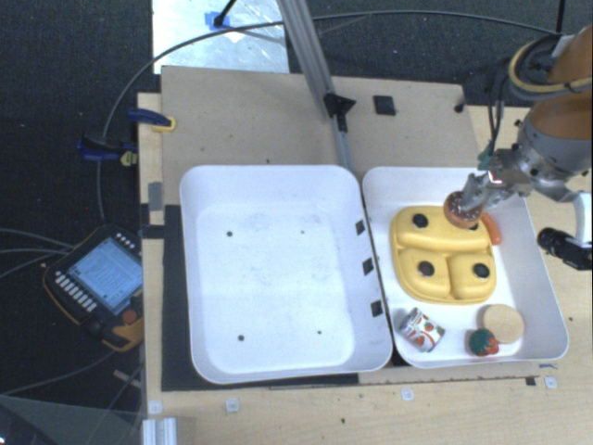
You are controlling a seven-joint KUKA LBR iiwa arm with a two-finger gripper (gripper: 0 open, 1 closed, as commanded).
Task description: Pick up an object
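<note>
Claw [466, 208] is low in the right bin [547, 286], at the far-right corner of the yellow moulded tray [445, 253]. Something round and brownish [458, 211] sits right at its tip, either a small object or part of the claw itself, too blurred to call. Can't tell how the claw is set or whether it has hold of anything. An orange piece [493, 230] lies just right of the tip, against the yellow tray's edge.

Progress, as I judge it: nothing lifted. Arm is at or near the contact stage, so the grasp and the lift both remain.

Other candidates in the same bin, all along the near side:
- red-and-white can [422, 329] lying on its side, near-left of the yellow tray
- tan round disc [503, 320] at near right
- small green-and-red item [482, 343] touching or just beside the disc

Yellow tray takes the middle of the bin, three dark spots on its top.

Left bin [199, 248] is white with a few dark dots on the floor. Both bins sit side by side on the tabletop [278, 119]. Handheld pendant [97, 281] with a lit screen lies off the left edge, well apart.
</note>
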